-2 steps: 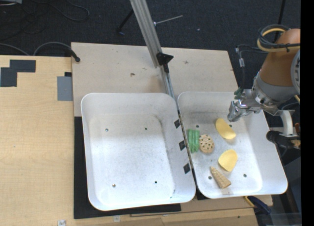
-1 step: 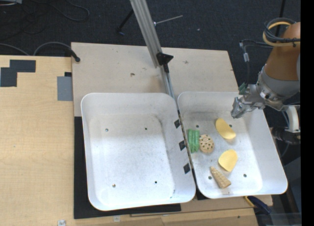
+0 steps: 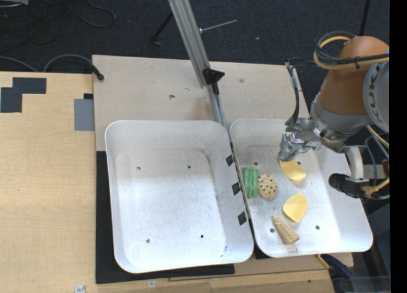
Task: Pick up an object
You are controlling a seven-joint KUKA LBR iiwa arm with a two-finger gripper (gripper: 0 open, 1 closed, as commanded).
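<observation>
Yellow chip [image 3: 292,171] under gripper [image 3: 287,153], unlabelled

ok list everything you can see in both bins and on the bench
left bin: 1, white, left half of the bench
right bin: 1, white, beside it, holding all the items
yellow chips: 2, yellow, right bin, one under the pincer, the other nearer the camera
green block: 1, green, right bin by the divider
spotted ball: 1, tan with dark spots, touching the green block
cone: 1, tan, near front edge of right bin
metal rail: 1, grey, rising behind the bins
arm: 1, grey and orange, from the right
pincer: 1, metal, just above the farther yellow chip
</observation>
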